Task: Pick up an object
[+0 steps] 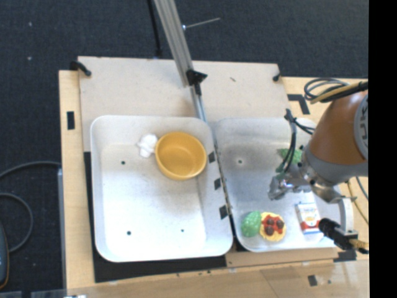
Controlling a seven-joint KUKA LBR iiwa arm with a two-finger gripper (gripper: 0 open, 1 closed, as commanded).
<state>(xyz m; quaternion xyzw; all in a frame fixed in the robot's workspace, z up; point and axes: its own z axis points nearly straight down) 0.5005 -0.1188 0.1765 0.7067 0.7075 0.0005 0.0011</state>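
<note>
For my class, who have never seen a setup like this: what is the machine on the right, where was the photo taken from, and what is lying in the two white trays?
The photo comes from one fixed camera above a bench, looking down at a slant. The grey and orange robot arm reaches in from the right; its metal hand hangs over the right white bin. I cannot tell whether it holds anything. Near that bin's front edge lie a small green lumpy toy, a round yellow toy with red pieces and a small white and red carton. Something green shows beside the arm. The left white bin holds a yellow plastic bowl and a small white object next to it.
</note>
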